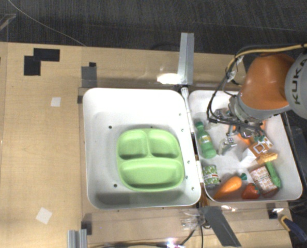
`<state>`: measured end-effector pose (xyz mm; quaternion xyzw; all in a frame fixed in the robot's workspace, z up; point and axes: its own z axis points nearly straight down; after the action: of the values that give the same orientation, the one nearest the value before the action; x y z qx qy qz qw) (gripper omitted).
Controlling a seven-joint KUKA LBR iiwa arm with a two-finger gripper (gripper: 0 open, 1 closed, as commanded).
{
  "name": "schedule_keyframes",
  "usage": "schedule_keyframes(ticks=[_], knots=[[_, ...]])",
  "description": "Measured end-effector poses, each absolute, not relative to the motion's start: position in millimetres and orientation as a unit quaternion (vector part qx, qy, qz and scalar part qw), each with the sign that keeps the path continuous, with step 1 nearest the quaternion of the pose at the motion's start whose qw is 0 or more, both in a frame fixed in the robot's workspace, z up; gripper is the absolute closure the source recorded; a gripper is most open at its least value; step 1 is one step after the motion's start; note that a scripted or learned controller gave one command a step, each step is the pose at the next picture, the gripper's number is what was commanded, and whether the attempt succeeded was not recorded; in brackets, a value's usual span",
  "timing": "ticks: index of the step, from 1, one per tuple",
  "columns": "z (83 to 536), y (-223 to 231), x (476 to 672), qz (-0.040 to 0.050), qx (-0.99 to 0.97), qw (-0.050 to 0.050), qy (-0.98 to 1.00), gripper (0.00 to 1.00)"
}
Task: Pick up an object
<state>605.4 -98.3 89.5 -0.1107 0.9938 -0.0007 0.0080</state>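
Note:
The right bin (293, 174) holds several small things. A green bottle (205, 141) lies along its left wall, with a small green-labelled can (211, 174) below it. An orange carrot (228, 186) and a red piece (250, 191) lie at the front. A brown packet (261, 178) and an orange-and-white box (260, 148) lie to the right. My gripper (231, 143) hangs under the orange wrist band (262, 84), over the bin's middle, between the bottle and the box. I see nothing held in it.
The left bin (99, 118) bears a light green divided plate (150, 158). A metal post (186, 56) stands behind the wall between the bins. Cables loop round the wrist. Wooden bench stretches to the left.

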Motion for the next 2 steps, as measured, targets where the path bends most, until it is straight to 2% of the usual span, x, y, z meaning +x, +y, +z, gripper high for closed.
schedule_keyframes(ticks=[1, 2], knots=[[105.2, -97.6, 610.1, -0.0016, -0.111, 0.016, 0.994, 1.0], [190.8, -39.7, 667.0, 0.0008, -0.034, 0.009, 0.999, 1.0]])
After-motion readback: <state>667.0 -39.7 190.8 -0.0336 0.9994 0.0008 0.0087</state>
